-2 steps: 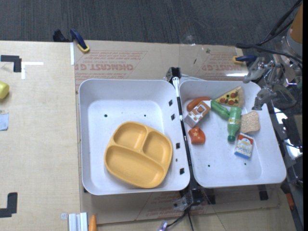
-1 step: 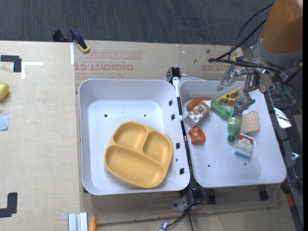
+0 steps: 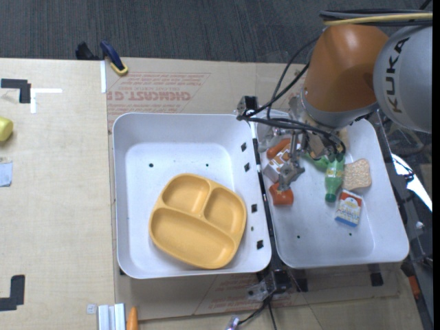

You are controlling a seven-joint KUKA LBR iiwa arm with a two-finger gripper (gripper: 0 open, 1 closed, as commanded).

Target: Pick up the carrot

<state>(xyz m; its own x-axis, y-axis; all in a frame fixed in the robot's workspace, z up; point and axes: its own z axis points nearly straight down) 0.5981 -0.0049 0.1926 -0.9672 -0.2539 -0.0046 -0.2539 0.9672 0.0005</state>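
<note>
The carrot is a short orange piece near the upper left corner of the right bin, partly hidden by cables and the wrist. My gripper hangs low over the bin just below the carrot and just above a red tomato. The arm's orange band looms over the bin's far edge and covers what lies beneath it.
In the right bin lie a green bottle, a tan cracker and a small carton. The left bin holds a yellow divided plate. A yellow object sits at the bench's far left.
</note>
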